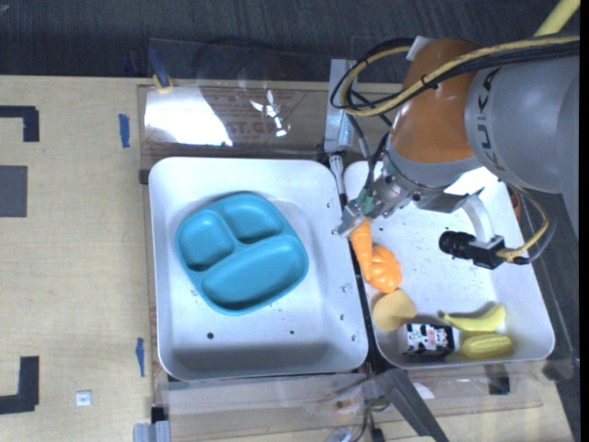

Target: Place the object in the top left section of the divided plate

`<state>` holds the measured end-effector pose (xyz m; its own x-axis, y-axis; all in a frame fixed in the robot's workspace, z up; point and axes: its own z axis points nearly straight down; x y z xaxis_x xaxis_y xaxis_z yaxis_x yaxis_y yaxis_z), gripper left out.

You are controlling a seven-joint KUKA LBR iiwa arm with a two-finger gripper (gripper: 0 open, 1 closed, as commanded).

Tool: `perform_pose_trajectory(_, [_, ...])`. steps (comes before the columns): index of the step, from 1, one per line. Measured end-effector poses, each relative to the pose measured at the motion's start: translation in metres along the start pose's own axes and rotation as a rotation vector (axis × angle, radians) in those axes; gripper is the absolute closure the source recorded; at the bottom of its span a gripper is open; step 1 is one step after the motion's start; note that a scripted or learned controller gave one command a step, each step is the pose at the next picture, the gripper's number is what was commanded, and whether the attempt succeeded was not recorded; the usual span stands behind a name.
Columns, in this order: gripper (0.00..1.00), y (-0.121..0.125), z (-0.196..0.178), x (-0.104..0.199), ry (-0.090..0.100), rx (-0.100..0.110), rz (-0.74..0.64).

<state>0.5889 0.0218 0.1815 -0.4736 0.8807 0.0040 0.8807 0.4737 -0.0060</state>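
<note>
The arm (479, 109) reaches in from the right of the frame, and its fingers (357, 217) hang at the left edge of the right bin (529, 330), just above the carrot (375, 261). Whether they are open or shut I cannot tell; their tips are small and partly hidden by the wrist. They seem to meet the upper end of the carrot, but nothing plainly sits between them, so it cannot be called held.

The carrot, probably the object meant, lies at centre-right of the frame against the wall between the bins. Just below it sits a yellow lump (394, 309); a small carton (429, 339) and a banana (479, 331) lie at the lower right.

The plate (241, 249) rests in the left bin (184, 339), left of centre. Its upper-left section (204, 238) is the smaller target.

Risks, as I judge them:
- A grip on the tapered tip alone could slip during the lift.
- The bin wall beside the carrot may block one finger from closing fully.
- The carrot is long compared with the target section, so it may straddle the ridge or roll into the next section.
- The lift could nudge the yellow lump.
</note>
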Motion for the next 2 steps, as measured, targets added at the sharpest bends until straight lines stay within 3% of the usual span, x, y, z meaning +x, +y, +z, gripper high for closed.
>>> perform_pose_trajectory(1, [1.0,0.041,0.044,0.064,-0.001,0.001,-0.215])
perform_pose_trajectory(2, [1.0,0.054,0.067,0.118,-0.011,-0.024,-0.099])
